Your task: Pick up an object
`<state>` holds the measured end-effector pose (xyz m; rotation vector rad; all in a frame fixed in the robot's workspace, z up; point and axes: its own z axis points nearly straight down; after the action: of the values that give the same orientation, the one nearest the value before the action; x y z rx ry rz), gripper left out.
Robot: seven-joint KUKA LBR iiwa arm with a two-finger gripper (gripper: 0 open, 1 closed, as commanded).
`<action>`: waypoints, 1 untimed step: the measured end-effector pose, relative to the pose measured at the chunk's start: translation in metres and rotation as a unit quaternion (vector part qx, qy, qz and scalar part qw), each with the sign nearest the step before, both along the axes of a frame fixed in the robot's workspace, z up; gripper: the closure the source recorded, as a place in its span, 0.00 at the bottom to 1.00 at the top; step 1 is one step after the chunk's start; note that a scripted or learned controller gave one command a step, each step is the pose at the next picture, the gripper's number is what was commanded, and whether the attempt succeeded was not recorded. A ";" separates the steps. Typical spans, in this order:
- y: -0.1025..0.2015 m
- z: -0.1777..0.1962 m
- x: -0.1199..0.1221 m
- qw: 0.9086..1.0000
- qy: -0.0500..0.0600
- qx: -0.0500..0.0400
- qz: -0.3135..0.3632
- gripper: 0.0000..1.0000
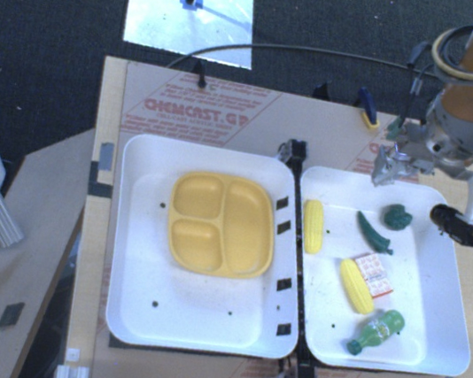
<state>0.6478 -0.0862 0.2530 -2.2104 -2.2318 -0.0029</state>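
Note:
The right bin (448, 291) holds a yellow corn cob (312, 226) by its left wall, a dark green pepper (375, 233), a dark green leafy piece (396, 217), a second corn cob (355, 284), a small red and white packet (372, 272) and a green bottle (376, 331) near the front. My gripper (388, 169) hangs above the bin's back edge, up and left of the leafy piece, with nothing seen between its fingers.
The left bin (128, 300) contains a yellow divided plate (220, 224). A black clamp strip (291, 238) joins the two bins. A black cylinder (453, 223) sticks out over the right bin's back right corner. Cables arc over the bench behind.

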 end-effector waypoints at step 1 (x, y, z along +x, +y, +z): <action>0.053 -0.014 -0.014 1.000 0.001 0.000 0.000 1.00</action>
<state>0.6334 -0.0333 0.2388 -2.2103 -2.2313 -0.0014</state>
